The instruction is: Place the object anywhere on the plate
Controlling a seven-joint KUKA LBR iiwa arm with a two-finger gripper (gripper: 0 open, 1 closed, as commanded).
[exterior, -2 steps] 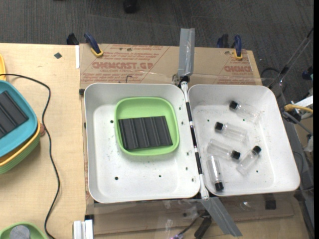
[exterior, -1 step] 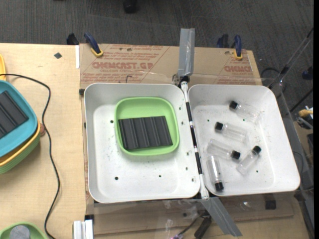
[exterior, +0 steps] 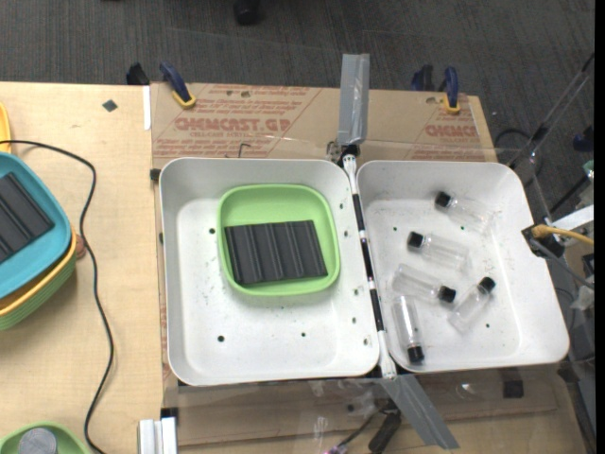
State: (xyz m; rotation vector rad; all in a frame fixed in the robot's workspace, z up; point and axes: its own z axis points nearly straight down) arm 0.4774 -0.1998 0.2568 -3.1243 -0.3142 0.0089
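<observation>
A green square plate [exterior: 276, 198] lies in the left white bin [exterior: 189, 310], toward its back. A dark ridged slab [exterior: 278, 252] rests flat inside the plate and covers most of its floor. Several clear plastic vials with black caps lie scattered on their sides in the right white bin [exterior: 515, 343]. One vial [exterior: 458, 207] is at the back, another vial [exterior: 433, 247] is near the middle, and a third vial [exterior: 407, 326] lies at the front, next to the divider between the bins.
A stack of teal and yellow dishes [exterior: 28, 239] sits on the wooden table at far left, with a black cable [exterior: 95, 253] looping past it. Clamped cardboard [exterior: 246, 121] lies behind the bins. Some cables and a bracket [exterior: 560, 233] stick in at the right bin's edge.
</observation>
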